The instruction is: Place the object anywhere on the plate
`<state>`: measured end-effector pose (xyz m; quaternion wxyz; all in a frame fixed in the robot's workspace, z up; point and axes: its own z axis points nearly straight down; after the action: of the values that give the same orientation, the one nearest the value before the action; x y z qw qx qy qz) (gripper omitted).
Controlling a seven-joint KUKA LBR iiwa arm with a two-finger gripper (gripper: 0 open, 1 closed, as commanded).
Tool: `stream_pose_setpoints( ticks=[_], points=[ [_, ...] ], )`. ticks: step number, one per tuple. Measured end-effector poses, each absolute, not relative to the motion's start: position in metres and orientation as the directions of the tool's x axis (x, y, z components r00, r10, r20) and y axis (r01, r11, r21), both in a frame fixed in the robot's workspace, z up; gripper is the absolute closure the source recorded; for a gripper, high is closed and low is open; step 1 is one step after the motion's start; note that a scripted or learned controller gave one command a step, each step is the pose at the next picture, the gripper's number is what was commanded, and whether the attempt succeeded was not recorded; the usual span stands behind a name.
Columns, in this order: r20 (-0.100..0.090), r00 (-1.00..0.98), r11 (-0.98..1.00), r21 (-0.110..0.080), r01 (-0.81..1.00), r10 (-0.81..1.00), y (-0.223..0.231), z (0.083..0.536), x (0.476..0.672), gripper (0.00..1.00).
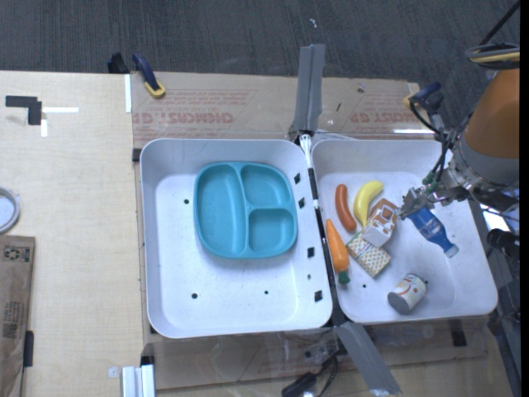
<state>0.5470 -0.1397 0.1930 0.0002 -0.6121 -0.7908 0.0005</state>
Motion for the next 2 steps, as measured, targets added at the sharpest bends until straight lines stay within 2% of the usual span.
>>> stream_pose_setpoints(
  ticks=[1, 2],
  points=[
    [-0.001, -0.261, 0.261, -0.001, 0.965, 0.965, -0.102, 0.276, 0.563, 1.0],
    [0.0, -0.38, 0.38, -0.003, 0.925, 0.925, -0.043, 0.19, 0.614, 1.0]
  ],
)
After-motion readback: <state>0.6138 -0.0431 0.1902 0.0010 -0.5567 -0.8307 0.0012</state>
